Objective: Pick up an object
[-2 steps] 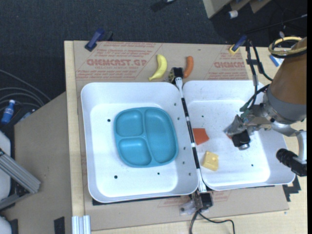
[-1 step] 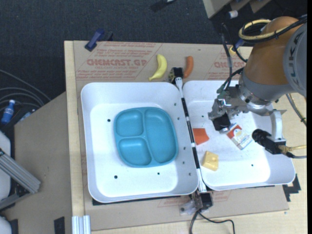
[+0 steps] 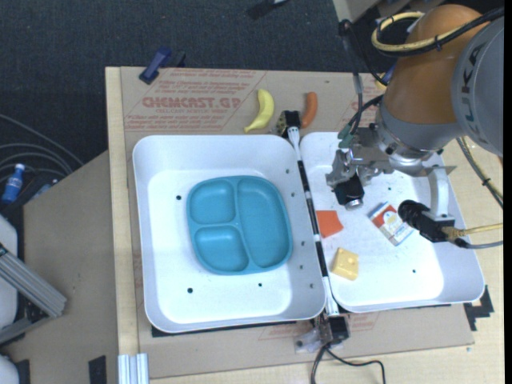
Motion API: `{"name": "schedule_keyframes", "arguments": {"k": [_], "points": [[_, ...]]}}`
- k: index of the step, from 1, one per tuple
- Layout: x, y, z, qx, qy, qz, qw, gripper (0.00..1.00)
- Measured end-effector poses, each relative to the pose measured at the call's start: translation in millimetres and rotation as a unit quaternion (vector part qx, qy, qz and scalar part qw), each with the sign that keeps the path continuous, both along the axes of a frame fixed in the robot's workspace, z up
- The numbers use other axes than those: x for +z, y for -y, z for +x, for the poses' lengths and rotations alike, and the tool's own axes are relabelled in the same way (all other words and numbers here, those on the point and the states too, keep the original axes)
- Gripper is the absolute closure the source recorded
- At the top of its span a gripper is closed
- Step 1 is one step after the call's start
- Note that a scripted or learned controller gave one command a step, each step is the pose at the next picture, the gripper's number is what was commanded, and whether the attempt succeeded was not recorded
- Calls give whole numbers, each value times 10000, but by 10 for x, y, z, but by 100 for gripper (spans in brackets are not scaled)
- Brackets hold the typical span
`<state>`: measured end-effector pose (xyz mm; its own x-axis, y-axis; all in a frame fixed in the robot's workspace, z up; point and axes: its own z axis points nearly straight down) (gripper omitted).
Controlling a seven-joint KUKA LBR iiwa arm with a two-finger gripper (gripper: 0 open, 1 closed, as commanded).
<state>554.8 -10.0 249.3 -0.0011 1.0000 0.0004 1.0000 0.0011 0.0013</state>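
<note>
A single fixed camera looks down at a slant from above the bench (image 3: 240, 86), framing both white bins (image 3: 152, 214) fairly closely, the arm (image 3: 436, 62) entering from the right.

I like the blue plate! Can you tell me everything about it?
The blue plate is a light blue tray with rounded corners and three sections: two smaller ones on one side and one long one beside them. It looks like smooth plastic, and nothing lies in it. It lies flat, turned a bit askew, near the middle of the left bin, resting on the white floor. Nothing else touches it; the gripper is over the other bin.
</note>
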Motion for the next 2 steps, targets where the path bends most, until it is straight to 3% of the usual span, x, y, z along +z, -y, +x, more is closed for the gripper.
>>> {"name": "schedule_keyframes", "arguments": {"k": [1, 2], "points": [[119, -292, -188, 1, -22, 3, 10000, 100], [112, 215, -310, -9, -22, -2, 10000, 100]]}}
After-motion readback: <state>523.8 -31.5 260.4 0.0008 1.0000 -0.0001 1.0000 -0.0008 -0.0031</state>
